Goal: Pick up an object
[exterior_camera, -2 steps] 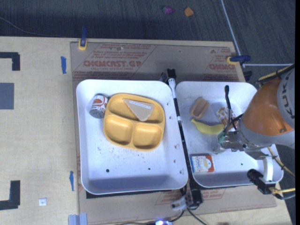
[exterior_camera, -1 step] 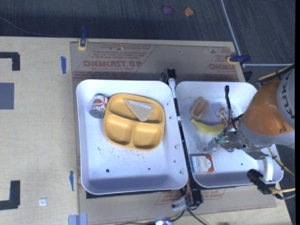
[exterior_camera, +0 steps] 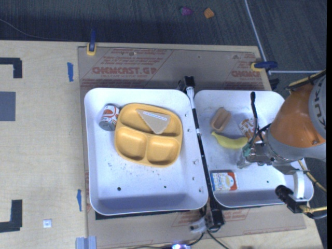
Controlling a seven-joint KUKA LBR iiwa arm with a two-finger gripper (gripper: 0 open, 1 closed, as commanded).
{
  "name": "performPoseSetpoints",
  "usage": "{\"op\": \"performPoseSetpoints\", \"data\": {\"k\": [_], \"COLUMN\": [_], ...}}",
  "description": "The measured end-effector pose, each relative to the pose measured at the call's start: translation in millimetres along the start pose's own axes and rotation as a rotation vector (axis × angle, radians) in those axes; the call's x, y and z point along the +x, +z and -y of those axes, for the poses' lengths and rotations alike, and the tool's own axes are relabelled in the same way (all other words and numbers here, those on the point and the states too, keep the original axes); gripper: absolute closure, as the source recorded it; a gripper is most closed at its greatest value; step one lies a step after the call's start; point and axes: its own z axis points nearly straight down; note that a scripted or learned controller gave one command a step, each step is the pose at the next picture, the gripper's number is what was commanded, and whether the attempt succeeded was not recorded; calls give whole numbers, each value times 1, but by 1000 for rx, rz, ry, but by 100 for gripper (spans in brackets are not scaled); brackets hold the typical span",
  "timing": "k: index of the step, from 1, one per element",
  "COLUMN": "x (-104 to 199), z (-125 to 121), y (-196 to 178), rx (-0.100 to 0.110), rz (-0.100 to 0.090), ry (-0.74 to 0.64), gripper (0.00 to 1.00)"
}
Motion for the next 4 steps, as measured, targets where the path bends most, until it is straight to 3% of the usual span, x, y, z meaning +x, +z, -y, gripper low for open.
{"op": "performPoseSetpoints", "data": {"k": [1,2,3,4], "x": [0,10,10,5], "z": [0,5,5,2], "y": [0,21,21,10], "rx": [0,20,20,7], "rz": [0,-17,-17,-3], "ry": [0,-6,-5,-1], "gripper": [0,0,0,100]}}
